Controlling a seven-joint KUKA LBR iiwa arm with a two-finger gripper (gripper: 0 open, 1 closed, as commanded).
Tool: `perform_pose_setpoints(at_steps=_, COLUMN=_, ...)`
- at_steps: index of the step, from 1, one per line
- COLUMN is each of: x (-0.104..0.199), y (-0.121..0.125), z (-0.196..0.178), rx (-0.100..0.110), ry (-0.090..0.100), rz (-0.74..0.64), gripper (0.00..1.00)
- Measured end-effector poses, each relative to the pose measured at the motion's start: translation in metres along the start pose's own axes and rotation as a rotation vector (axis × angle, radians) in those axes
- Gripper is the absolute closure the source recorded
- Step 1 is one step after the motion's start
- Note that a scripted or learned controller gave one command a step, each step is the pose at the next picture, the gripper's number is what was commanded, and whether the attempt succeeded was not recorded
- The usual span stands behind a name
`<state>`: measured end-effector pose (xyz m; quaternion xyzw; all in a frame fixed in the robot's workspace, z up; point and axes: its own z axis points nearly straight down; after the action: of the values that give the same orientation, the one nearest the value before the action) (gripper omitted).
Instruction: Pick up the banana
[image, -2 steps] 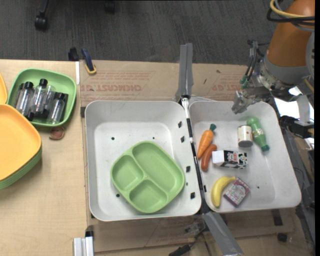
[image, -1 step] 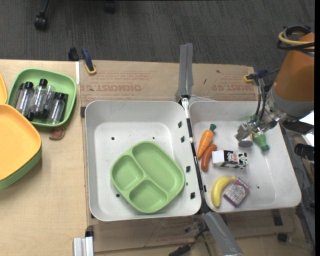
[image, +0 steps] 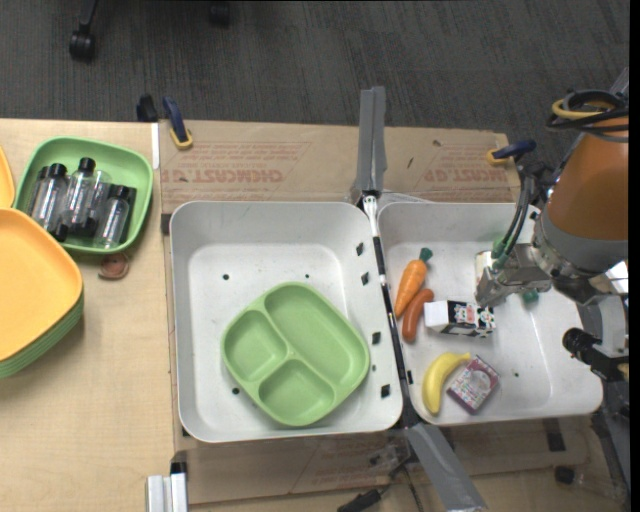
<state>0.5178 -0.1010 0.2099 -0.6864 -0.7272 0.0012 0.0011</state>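
Beside the small purple packet (image: 473, 384), touching it, lies the banana (image: 437, 381), near the right bin's (image: 570, 400) front rim. My gripper (image: 493, 290) hangs above the milk carton (image: 459, 317), its state unclear. Descending carelessly, I might catch the packet instead; open floor lies rightward.

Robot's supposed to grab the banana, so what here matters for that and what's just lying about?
For the job: banana; end effector; right bin.

Lying about: carrot; sausage; milk carton; pink packet; green divided plate; bottles; yellow plates.
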Motion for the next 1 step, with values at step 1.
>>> perform_pose_setpoints(at_steps=1, x=-0.0021, y=-0.0330, z=-0.0712, rx=-0.004, ry=-0.002, rz=-0.237, gripper=1.00)
